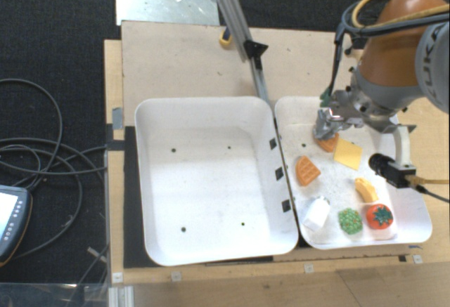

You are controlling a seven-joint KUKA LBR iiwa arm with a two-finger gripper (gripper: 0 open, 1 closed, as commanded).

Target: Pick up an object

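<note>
Hovering low over the far part of the right bin [422, 228], the pincer [325, 126] sits right on top of an orange-brown piece [328, 143]; whether it is released or clenched I cannot tell, since the metal body hides the tips. Just beside that piece, toward the arm, lies a yellow slab [348, 154]. Nearer the camera from the pincer rest a waffle-like orange item [307, 171], a yellow wedge [365, 190], a white block [317, 213], a green lump [350, 220] and a red tomato-like toy [380, 216]. A likely failure: closing off-centre could nudge the piece or clip the slab's edge, leaving nothing held. Reaching in from the right, the arm [404, 38] bends down steeply at the wrist.
</note>
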